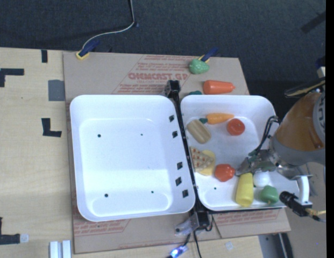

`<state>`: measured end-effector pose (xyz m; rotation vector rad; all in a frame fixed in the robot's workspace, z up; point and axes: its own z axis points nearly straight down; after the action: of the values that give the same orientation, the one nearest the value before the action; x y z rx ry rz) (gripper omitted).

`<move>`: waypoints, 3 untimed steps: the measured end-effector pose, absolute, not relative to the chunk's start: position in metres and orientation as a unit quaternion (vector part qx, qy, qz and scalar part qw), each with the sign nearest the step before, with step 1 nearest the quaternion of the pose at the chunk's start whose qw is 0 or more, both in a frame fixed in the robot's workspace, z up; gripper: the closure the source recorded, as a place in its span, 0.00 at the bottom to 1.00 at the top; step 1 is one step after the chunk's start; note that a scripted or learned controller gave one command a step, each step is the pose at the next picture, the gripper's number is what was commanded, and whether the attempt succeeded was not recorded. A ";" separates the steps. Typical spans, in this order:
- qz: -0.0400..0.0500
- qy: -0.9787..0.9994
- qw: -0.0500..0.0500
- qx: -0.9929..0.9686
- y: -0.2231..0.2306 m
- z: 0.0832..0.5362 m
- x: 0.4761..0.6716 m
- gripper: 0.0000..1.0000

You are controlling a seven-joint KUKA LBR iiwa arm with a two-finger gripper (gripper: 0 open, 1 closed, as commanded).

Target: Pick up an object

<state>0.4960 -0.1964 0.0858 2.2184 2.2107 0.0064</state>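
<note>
Gripper: we find it low over the right bin, near that bin's right wall, just above the yellow piece and the white ball. Whether the jaws are spread or pressed together we cannot tell; the dark mechanism blurs into the objects beneath it, and we see nothing clearly pinched.

Arm: enters from the right, orange band over the bin's right edge, wrist angled down and leftward into the bin.

Right bin, contents as we count them: yellow piece, upright along the front wall; white ball beside it; green item at the front right corner; red tomato-like piece; waffle-patterned wedge; tan bread roll; small carrot; red round piece.

Left bin: white, touching the right bin along a shared edge.

On the cardboard sheet behind the bins: large orange carrot and a green vegetable.
</note>
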 end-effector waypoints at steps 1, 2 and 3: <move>0.001 0.708 -0.001 0.707 -0.223 0.085 0.517 1.00; 0.000 0.707 0.000 0.707 -0.213 0.137 0.483 1.00; 0.001 0.708 0.001 0.706 -0.199 0.173 0.484 1.00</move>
<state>0.4843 -0.1992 0.1730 2.2179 2.2230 0.0019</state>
